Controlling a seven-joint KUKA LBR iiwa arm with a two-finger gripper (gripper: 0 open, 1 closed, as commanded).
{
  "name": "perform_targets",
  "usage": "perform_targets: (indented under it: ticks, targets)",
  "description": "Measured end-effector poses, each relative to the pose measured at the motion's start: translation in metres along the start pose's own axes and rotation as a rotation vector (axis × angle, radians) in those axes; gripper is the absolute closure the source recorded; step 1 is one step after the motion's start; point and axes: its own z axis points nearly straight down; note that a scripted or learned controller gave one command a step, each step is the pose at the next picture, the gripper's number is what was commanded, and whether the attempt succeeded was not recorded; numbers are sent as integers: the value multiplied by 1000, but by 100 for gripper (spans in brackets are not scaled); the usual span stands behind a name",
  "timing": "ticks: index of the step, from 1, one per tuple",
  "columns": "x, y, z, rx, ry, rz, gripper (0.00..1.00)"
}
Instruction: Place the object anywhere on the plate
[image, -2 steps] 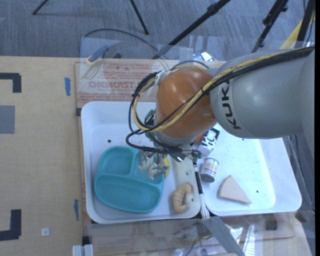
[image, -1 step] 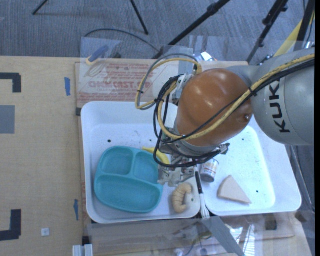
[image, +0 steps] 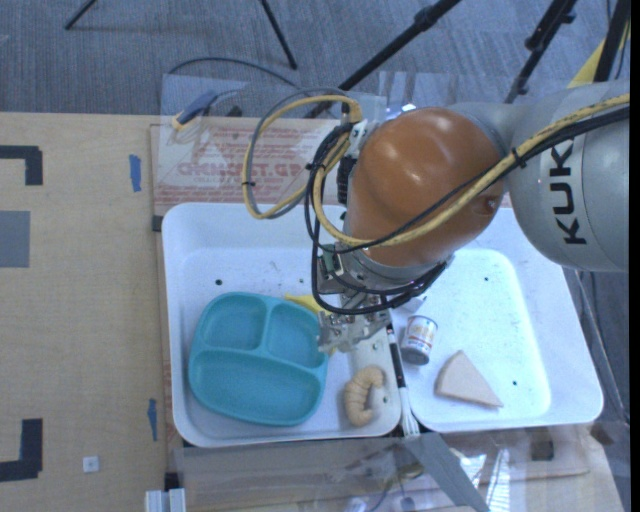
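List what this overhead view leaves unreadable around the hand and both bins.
- hand: finger state hidden by the orange wrist directly above it.
- yellow object by the plate: mostly covered by the arm, identity unclear.
- small can: label too small to read.
- left bin: middle rear hidden by arm.

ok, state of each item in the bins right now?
plate: flat in left bin, compartments bare
croissant: lying in left bin, right of plate, off it
small can: on its side, right bin
wedge: flat in right bin
gripper: above plate's right edge
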Motion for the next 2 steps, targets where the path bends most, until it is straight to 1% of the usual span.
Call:
perform_targets:
  ticks: [1,2]
  targets:
    - [-91,-37,-3,-1,0,-57,100]
    - [-17,16,37,-4,3,-144,100]
